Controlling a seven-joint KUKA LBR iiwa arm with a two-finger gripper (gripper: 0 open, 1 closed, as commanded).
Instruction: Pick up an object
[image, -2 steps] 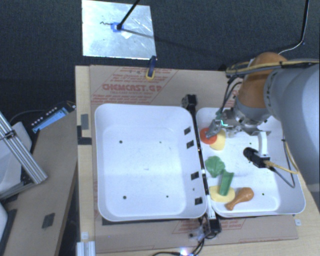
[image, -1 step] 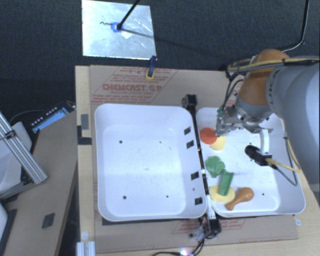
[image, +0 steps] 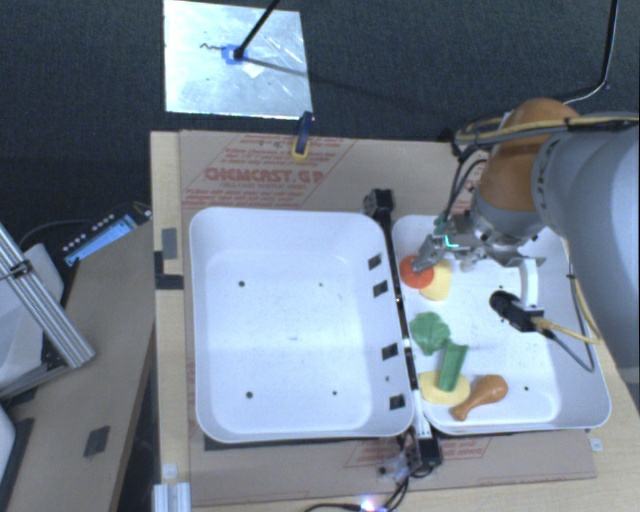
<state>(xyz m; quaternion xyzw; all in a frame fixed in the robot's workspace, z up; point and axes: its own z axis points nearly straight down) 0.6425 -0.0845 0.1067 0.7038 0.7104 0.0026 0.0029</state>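
My gripper (image: 434, 254) is low in the right bin (image: 556, 372), at its far left corner. It sits right on top of a red round object (image: 413, 269), which lies against a pale yellow object (image: 437, 287). Nearer the front of the same bin lie a green broccoli-like piece (image: 430, 330), a green stick (image: 452, 366) across a yellow piece (image: 432, 386), and a brown drumstick (image: 481, 394). The arm's wrist hides the bin's far edge.
The left bin (image: 290, 330) stands beside the right one, with a black-clipped divider (image: 397, 300) between them. A black part on a cable (image: 511, 310) hangs over the right bin's middle. A shiny sheet (image: 238, 58) lies beyond the bench.
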